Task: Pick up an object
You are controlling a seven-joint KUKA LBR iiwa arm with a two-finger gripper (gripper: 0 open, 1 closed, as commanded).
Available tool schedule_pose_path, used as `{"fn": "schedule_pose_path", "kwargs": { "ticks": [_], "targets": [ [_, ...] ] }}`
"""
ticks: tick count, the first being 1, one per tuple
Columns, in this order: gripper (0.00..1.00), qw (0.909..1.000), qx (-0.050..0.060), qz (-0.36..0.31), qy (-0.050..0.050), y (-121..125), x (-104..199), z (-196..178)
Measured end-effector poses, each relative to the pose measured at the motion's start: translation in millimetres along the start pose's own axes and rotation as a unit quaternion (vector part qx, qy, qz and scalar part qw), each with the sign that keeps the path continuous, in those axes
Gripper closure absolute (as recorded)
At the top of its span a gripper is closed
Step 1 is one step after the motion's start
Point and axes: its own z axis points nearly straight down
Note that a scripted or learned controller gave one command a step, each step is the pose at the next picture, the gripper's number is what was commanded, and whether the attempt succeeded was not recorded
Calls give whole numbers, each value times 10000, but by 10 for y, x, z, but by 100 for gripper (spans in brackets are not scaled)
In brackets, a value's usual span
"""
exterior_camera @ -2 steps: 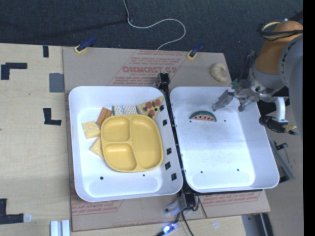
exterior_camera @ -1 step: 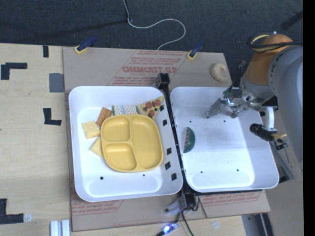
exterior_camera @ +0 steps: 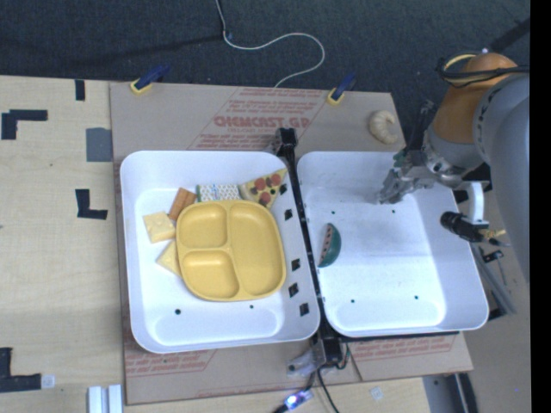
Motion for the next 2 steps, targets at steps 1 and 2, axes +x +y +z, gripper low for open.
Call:
{"fn": "schedule_pose_path", "kwargs": {
  "ticks": [1, 2],
  "targets": [
    [100, 10000, -9, 17, 17, -44, 78, -580],
    [100, 10000, -14, 16, 13, -15, 87, -1216]
  ]
}}
